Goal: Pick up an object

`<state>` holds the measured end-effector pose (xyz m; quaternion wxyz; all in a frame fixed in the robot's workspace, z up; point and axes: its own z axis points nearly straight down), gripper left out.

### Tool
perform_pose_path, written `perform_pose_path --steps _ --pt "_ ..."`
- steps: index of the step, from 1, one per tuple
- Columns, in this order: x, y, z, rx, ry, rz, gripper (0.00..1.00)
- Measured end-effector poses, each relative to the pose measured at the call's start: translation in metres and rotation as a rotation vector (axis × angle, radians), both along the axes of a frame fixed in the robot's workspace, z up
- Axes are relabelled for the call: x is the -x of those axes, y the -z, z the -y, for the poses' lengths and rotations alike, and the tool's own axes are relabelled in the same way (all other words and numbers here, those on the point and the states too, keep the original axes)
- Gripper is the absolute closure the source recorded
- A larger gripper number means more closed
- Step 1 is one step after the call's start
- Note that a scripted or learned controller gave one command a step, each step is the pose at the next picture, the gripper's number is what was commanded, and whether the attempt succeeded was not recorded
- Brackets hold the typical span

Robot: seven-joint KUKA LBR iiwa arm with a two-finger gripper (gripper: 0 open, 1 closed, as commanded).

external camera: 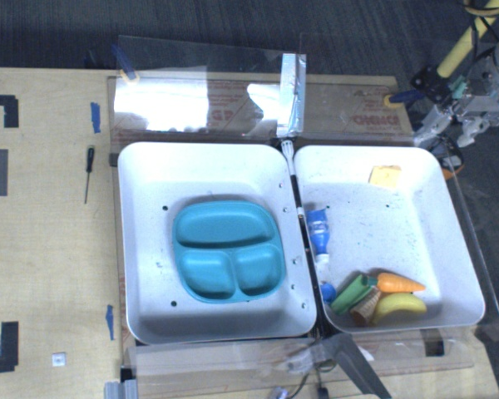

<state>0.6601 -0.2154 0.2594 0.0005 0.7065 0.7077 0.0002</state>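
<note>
Arm: parked outside the bins, at the upper right corner of the view, above the far right corner of the right bin (457,248); grey links and yellow cabling visible there.
Gripper (457,135): a cluster of metal parts sat just beyond the right bin's rim; too cluttered to resolve.
Jaws: could not tell how far apart they stood; nothing was seen held between them.
Left bin (141,181): held a blue three-compartment tray (227,249), lying flat near the middle.
Right bin, far side: a small yellow block (386,176), alone, well apart from everything else.
Right bin, left wall: a blue and white tube (318,233) lay along the divider, with a small blue piece (326,291) just below it.
Right bin, near corner: a tight pile, namely a green toy vegetable (350,293), an orange carrot (399,284), a yellow banana (401,306) and a brown item (367,306), touching one another.
Counter (41,223): pale wood, with black corner marks and blue tape tabs.
Step in hand: judged to be the start, before any approach; no object lifted.
Next move: judged to call for choosing a target and travelling over the right bin before descending. The yellow block looked the simplest pick, being isolated; the pile risked a grasp on two items at once.
</note>
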Motion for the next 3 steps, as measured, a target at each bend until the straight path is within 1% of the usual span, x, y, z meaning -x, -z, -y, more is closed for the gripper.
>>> perform_pose_path --steps 1,2,3 --pt "-0.003 0.137 -0.042 -0.002 0.422 -0.011 0.0" --pt "-0.007 0.172 -0.02 -0.012 0.25 -0.005 0.0" --pt "-0.007 0.174 -0.025 -0.003 0.146 -0.005 0.0"
